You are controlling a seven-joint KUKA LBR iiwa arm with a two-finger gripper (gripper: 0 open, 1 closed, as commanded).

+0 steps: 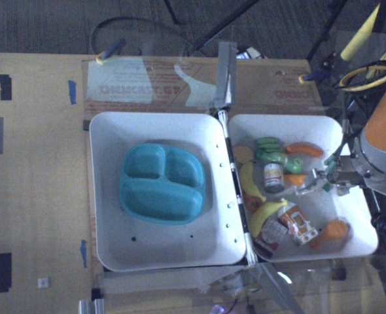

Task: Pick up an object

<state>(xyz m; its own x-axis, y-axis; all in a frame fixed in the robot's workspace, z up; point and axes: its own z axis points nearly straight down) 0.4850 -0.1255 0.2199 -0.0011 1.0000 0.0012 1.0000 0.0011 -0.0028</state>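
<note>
Two white bins [108, 195] sit on a tan bench [36, 195] over dark carpet [82, 5].

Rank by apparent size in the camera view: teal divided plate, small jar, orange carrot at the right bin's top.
1. Teal divided plate, clearly largest.
2. and 3. Orange carrot and small jar look similar in size; I won't rank them.

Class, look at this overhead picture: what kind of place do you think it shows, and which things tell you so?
Most likely a robotics lab or test bench. A robot arm reaches over two white bins: the left bin holds a teal divided plate, the right bin a jumble of toy food. Cables and stand legs run across the floor behind.
</note>
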